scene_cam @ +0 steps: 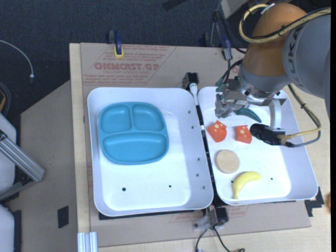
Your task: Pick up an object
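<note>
White plastic formed both shallow bins, set side by side on the tabletop, a brown board with red lettering. In the left bin lay a blue divided plate, flat, toward the bin's far-left part. My arm reached in from the right over the right bin, and my tool hung at that bin's far-left area, just beside a teal object partly hidden under the wrist; I could not tell its jaw state, nor whether it touched the teal piece. Near the tool, toward the front, sat a red piece, and beside it a second red piece, apart from each other. Further forward lay a tan round disc, and near it a yellow banana.
</note>
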You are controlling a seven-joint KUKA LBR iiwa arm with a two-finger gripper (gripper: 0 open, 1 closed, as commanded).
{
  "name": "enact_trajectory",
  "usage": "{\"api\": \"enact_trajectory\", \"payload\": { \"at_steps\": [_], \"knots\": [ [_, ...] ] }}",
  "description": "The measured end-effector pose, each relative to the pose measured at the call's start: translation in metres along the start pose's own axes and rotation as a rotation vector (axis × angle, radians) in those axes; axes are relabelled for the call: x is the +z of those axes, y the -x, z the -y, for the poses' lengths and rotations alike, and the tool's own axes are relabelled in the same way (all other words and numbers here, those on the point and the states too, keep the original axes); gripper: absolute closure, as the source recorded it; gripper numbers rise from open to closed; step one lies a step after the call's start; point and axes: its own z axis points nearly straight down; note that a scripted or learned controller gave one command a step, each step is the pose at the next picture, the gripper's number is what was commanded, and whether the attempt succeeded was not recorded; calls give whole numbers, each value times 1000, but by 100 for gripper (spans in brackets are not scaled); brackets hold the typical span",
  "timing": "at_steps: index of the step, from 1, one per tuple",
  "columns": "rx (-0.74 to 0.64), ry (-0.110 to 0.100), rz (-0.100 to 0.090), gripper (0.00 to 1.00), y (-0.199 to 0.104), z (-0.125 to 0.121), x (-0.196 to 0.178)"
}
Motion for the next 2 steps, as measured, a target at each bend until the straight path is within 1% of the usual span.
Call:
{"api": "enact_trajectory", "payload": {
  "at_steps": [1, 2],
  "knots": [
    [-3, 4, -1, 100, -51, 7, -15],
    [-1, 0, 0, 100, -108, 21, -10]
  ]
}}
